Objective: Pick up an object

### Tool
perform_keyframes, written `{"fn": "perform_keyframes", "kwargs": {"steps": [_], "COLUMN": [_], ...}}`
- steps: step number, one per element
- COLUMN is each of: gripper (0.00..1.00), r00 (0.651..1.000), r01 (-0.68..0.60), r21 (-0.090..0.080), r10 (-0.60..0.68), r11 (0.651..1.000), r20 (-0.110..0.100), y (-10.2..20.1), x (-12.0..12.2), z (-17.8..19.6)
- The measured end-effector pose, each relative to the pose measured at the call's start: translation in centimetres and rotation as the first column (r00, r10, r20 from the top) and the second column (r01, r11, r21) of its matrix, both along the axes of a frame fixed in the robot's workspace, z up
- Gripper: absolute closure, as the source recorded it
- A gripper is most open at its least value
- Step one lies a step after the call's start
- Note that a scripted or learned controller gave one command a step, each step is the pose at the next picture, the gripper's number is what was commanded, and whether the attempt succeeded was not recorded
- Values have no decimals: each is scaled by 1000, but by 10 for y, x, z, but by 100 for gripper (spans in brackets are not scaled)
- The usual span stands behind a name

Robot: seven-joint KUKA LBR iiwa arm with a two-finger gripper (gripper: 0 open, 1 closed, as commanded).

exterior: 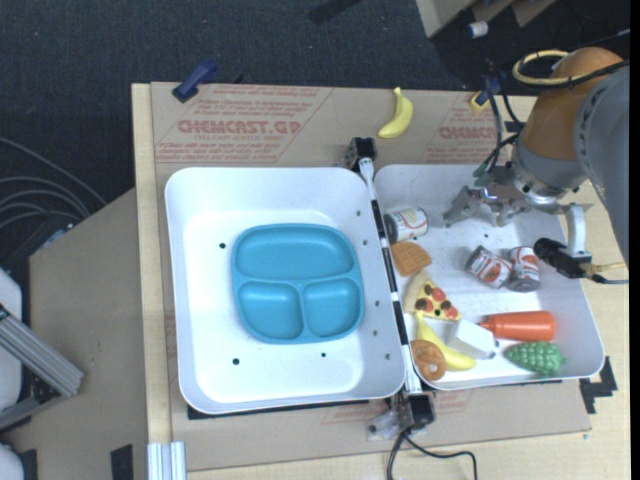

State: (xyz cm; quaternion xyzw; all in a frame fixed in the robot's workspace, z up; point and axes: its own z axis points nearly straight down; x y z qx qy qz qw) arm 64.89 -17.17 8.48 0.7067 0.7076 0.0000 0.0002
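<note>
My gripper (pixel 482 215) hangs over the back of the right bin (pixel 585 313), open, with nothing between its fingers. A small tin can (pixel 407 224) lies to its left by the bin wall. Two crumpled cans (pixel 503 266) lie just in front of it. Nearer the front lie a brown cookie (pixel 410 258), a pizza slice (pixel 436 301), an orange carrot (pixel 518 324), green grapes (pixel 532 357), a white block (pixel 470 338), a banana (pixel 450 356) and a pretzel (pixel 427 356).
The left bin (pixel 195 218) holds a blue divided plate (pixel 297 280). A second banana (pixel 397 116) lies on the cardboard behind the bins, and a blue clip (pixel 193 81) sits at the board's back left corner. The arm (pixel 560 128) enters from the upper right.
</note>
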Motion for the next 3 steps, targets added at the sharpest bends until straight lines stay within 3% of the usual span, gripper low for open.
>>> {"fn": "perform_keyframes", "kwargs": {"steps": [1,2,3], "gripper": [100,100,0], "r00": [1000,1000,1000], "r01": [-1,1,2], "r21": [-2,-1,0], "r10": [1,-1,-2], "r11": [1000,1000,1000], "r20": [3,2,0], "y": [1,10,10], "x": [1,-77,-78], "z": [11,141,140]}}
